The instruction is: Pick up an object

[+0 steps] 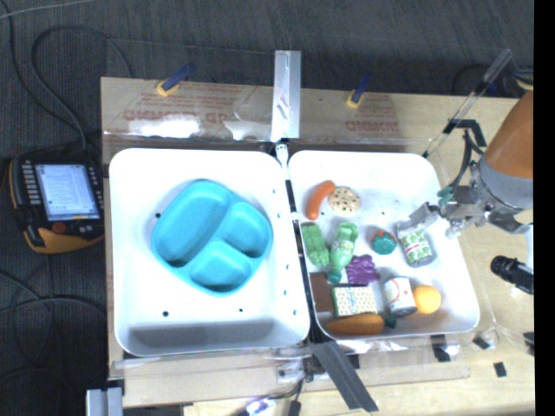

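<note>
white plastic bins sit side by side on the bench. the gripper (427,217) hangs over the right bin's (381,165) right side, just above a small can w/ a green-and-red label (417,246). fingers look slightly parted w/ nothing between them; no grasp confirmed.

step in hand, judged: approach and descend on one object. to do it well: centre the fingers over the can, keep clear of the bin wall close by, close only once the fingers straddle it. the can lies tilted and may roll or slip.

contents, right bin: orange carrot (320,198) and speckled cookie (344,199) near the top; green pieces (329,245) mid-left; teal ball (383,242) just beside the can; purple grapes (362,270); printed box (355,301), red-and-white can (400,295), orange fruit (427,299) and a bread roll (352,323) crowded along the near edge, several touching.

left bin (130,258): one blue divided tray (211,235), w/ nothing in its compartments.
</note>
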Tool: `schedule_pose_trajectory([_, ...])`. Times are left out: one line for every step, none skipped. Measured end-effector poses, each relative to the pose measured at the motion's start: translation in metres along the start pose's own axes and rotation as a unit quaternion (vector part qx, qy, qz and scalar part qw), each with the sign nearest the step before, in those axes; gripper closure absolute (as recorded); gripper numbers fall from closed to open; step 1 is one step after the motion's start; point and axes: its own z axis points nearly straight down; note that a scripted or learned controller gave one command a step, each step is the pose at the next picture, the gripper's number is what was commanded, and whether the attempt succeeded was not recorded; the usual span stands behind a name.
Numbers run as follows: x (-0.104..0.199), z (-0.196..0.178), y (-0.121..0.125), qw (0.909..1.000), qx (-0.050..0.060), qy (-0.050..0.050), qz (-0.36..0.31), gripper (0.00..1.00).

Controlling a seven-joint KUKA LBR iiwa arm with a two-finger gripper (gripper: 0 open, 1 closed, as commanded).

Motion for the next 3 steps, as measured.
schedule_pose_trajectory([-0.003, 0.078, 0.017, 0.9998, -0.003, 0.002, 0.018, 0.00])
schedule_pose_trajectory([0.006, 0.091, 0.037, 1.0000, -0.005, 0.002, 0.003, 0.00])
schedule_pose_trajectory([0.007, 0.090, 0.006, 0.9998, -0.011, 0.000, 0.015, 0.00])
